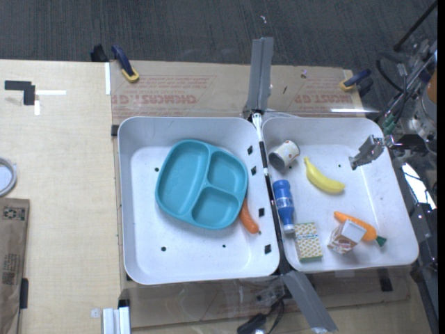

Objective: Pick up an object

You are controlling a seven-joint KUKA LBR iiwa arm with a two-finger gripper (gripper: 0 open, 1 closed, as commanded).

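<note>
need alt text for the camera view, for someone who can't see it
A robot gripper hovers over the right bin, above a banana, blue bottle, cup and small cartons. The left bin holds a blue divided plate beside a carrot.

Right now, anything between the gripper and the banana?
No. In the camera view, the gripper hangs to the right of the banana, with just bare white bin floor between them.

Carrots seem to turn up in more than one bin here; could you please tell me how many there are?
2. One carrot lies in the left bin against the blue plate's lower right edge. The other carrot lies in the right bin, beside a small carton. None looks hidden.
</note>
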